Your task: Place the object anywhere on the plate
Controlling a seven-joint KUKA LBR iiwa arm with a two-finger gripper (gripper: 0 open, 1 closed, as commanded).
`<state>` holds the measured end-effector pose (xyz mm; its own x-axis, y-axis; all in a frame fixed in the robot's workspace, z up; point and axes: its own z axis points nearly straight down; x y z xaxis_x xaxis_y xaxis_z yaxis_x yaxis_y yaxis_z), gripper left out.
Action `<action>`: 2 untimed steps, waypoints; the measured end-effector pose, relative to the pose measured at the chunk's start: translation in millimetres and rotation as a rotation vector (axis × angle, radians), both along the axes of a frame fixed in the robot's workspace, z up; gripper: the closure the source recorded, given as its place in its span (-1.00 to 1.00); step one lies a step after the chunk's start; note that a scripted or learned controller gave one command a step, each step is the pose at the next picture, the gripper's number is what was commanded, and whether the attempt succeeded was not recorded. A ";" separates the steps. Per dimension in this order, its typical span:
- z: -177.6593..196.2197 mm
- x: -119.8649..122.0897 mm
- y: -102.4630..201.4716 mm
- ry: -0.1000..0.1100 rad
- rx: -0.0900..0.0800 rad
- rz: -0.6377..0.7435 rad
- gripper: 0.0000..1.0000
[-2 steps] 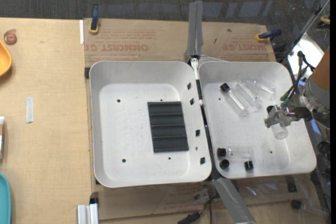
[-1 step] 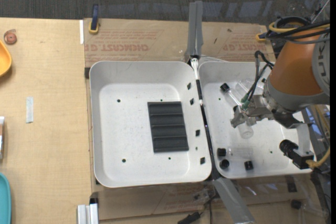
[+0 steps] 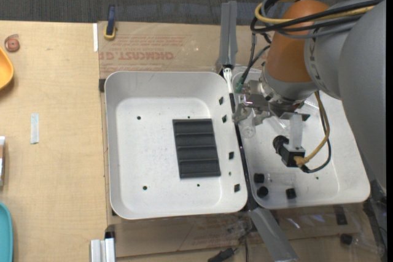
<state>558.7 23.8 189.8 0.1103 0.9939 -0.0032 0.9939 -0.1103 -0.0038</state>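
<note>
A black ridged rectangular plate [image 3: 196,148] lies flat in the middle of the left bin [image 3: 123,132]. My gripper [image 3: 247,115] hangs below the orange band of the arm [image 3: 295,40], over the left edge of the right bin [image 3: 344,181], close to the divider between the bins. It is to the right of the plate and apart from it. The wrist hides what lies under the gripper. Small dark pieces [image 3: 262,191] sit at the front left of the right bin.
The arm's grey body covers the right bin's far right side. A black connector on a yellow cable [image 3: 288,153] hangs from the wrist over the right bin. Cardboard [image 3: 153,49] lies behind the bins, and the wooden bench [image 3: 49,132] is at the left.
</note>
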 end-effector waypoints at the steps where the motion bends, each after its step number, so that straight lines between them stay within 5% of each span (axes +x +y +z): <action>1: 0.5 6.9 52.4 -0.001 0.001 0.286 1.00; 2: -71.9 83.8 84.0 0.000 0.001 0.294 1.00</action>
